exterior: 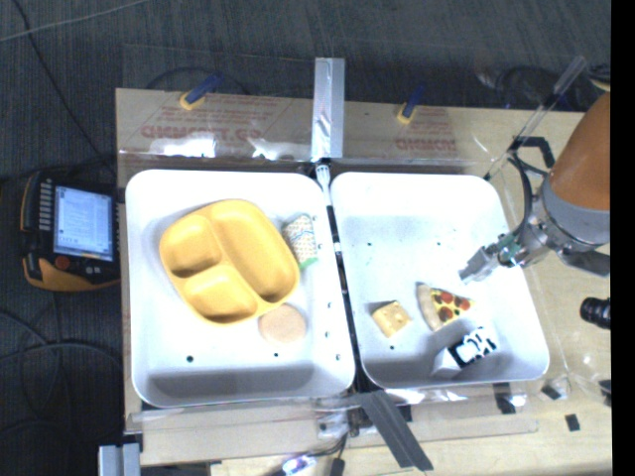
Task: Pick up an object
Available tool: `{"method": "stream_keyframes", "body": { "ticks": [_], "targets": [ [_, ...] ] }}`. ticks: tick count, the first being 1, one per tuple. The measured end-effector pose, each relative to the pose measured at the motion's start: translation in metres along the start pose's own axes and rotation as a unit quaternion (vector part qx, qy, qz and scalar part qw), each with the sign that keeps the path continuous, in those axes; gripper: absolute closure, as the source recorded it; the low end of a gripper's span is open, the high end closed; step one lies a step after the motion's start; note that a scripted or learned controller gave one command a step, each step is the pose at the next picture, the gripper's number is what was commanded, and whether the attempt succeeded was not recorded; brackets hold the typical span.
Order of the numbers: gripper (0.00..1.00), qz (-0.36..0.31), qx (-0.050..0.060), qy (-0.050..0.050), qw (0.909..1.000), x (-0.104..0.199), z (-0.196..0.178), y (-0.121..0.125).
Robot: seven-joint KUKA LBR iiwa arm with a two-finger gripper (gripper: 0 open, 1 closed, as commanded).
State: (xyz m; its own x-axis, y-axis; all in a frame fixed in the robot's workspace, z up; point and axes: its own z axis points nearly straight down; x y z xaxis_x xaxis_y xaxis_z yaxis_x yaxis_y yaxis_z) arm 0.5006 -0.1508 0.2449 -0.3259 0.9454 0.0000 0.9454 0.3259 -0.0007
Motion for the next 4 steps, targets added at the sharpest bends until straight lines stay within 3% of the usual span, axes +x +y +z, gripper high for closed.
{"method": "stream_keyframes", "body": {
  "ticks": [1,2,3,4],
  "targets": [
    [0.0,0.0,0.0,0.0,1.0,0.0,0.0,0.0],
    [0.0,0.0,0.0,0.0,1.0,0.0,0.0,0.0],
    [0.0,-0.067,0.001,0.001,0.9978,-0.019,0.125,0.021],
    [0.0,-0.028,0.001,0.001,0.9996,0.022,0.095,0.018]
  ]
}}
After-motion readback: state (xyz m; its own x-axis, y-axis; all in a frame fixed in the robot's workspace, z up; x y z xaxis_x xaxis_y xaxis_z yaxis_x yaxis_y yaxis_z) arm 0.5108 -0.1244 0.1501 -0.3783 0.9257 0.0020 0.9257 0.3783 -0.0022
